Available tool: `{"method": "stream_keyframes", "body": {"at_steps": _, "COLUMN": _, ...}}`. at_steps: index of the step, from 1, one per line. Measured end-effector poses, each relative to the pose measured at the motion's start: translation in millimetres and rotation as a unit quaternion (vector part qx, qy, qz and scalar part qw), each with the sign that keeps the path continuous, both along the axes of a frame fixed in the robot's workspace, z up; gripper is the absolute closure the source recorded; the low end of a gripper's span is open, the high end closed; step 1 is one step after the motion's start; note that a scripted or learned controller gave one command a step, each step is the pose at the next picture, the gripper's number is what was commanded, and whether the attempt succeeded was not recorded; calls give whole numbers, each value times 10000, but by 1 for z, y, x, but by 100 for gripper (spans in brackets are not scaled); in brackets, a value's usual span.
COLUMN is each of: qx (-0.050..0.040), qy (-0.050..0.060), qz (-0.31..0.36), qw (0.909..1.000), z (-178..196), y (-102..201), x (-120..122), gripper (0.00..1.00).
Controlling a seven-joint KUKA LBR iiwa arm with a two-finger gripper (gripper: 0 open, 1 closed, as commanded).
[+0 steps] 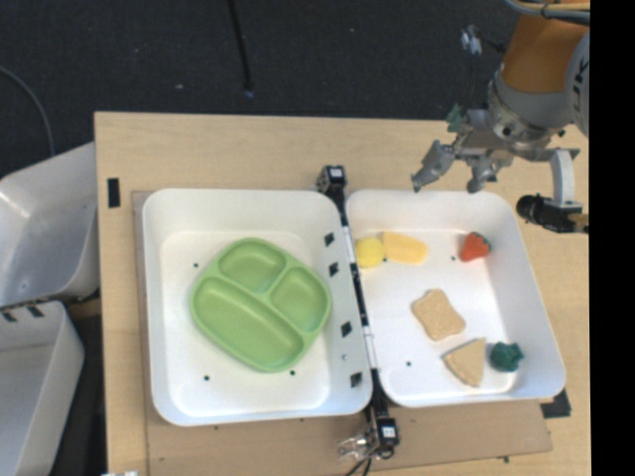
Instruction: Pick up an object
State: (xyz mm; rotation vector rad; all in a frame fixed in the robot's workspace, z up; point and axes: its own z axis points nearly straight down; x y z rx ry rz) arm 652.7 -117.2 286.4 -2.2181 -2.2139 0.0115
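The right bin [532, 266] holds a yellow lemon-like piece [370, 253] beside a yellow banana-like piece [406, 248], a red strawberry-like piece [474, 247], a tan bread slice [438, 314], a tan wedge [465, 362] and a dark green piece [506, 356]. My gripper [455, 174] hangs above the far rim of the right bin, its fingers spread open with nothing between them. It is well clear of all the pieces.
The left bin [159, 296] holds a green divided plate [260, 303]. A black hinge strip [349, 286] runs between the bins. The wooden bench [248, 147] lies behind them, and a white box [40, 226] stands at the left.
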Motion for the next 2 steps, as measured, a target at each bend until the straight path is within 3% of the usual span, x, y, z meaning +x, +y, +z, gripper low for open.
{"method": "stream_keyframes", "body": {"at_steps": 1, "qx": -3, "qy": -62, "qz": 11, "qw": 10000, "z": 8, "y": 0, "x": 2, "gripper": 0}}
{"method": "stream_keyframes", "body": {"at_steps": 2, "qx": -10, "qy": -38, "qz": 4, "qw": 10000, "z": -55, "y": 0, "x": 3, "gripper": 0}}
